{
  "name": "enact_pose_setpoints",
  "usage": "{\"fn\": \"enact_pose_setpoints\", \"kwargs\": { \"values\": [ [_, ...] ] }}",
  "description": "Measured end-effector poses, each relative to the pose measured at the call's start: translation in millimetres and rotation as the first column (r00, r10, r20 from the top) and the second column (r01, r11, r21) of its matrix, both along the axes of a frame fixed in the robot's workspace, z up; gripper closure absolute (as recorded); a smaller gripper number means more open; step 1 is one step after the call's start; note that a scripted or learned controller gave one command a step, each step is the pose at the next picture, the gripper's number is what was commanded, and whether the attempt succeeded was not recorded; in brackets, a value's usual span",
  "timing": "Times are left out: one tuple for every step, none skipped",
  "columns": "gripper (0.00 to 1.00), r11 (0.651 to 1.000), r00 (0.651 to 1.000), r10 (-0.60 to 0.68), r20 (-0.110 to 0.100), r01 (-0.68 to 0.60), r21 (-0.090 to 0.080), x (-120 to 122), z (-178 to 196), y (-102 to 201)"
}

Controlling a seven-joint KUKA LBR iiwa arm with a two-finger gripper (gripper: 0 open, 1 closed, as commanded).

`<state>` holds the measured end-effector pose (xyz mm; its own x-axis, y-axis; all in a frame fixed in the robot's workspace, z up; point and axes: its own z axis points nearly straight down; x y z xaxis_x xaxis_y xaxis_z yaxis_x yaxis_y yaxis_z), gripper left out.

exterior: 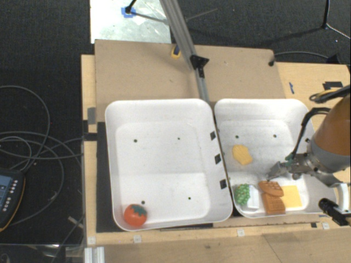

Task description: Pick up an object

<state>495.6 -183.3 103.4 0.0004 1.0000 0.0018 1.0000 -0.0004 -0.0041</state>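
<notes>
Brown board bench (142, 70); smooth white bins; fingers (276, 171) over flat brown slab (271, 188), state unclear.

The arm (334, 133) is cut off by the right edge. The claw (279, 171) is small and blurred, its fingertips indistinct. The arm's body hides the right bin's (258, 114) far right rim. A handheld controller (8, 193) is cropped at the left edge.

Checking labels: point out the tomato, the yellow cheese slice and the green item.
tomato (135, 215), camera view, middle of its red body
yellow cheese slice (292, 196), camera view, flat top face
green item (242, 192), camera view, its centre
</notes>
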Motion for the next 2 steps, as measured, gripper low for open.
{"fn": "enact_pose_setpoints", "kwargs": {
  "values": [
    [1.0, 1.0, 1.0, 0.001, 0.008, -0.001, -0.003, 2, 13, -1],
    [1.0, 1.0, 1.0, 0.004, 0.009, -0.004, -0.004, -1, 59, 2]
  ]
}}
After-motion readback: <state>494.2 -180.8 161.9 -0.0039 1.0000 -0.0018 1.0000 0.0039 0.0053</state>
